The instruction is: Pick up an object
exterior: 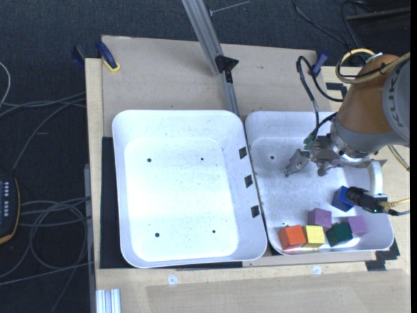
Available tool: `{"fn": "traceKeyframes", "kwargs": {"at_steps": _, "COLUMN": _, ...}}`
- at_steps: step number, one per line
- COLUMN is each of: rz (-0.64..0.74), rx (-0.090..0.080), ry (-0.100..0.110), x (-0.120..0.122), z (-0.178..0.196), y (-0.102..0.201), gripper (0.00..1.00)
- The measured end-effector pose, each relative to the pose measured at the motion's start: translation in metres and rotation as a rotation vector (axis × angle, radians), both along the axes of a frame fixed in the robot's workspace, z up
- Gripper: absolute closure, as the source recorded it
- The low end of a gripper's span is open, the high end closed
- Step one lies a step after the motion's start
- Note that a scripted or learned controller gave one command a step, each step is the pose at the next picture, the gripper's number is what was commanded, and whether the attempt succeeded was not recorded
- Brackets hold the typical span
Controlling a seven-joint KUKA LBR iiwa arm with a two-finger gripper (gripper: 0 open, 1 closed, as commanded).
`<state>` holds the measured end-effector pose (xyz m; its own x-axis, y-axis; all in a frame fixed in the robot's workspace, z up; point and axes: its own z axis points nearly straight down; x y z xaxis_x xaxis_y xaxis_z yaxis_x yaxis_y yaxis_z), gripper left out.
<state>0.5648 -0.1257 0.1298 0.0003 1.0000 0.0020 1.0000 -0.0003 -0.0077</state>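
Observation:
My gripper (307,167) hangs over the middle of the right bin (273,194), open, with bare bin floor showing between its two grey fingers. Several small blocks lie at the bin's near right corner, below and to the right of the gripper. An orange block (293,236), a yellow block (315,235) and a dark green block (339,233) sit in a row along the near wall. A purple block (320,216) and a second purple block (356,225) lie just behind them. A blue block (343,198) rests nearest the gripper, by the right wall.
The left bin (120,175) stands beside the right one across a shared divider. A slanted metal pole (207,34) rises from the bench behind the bins. Cables loop off the arm at the right edge.

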Motion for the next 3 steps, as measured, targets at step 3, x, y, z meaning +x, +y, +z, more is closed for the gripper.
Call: {"fn": "traceKeyframes", "kwargs": {"at_steps": 3, "rz": 0.002, "rx": -0.003, "ry": -0.015, "x": 0.003, "z": 0.104, "y": 0.0, "gripper": 1.0}}
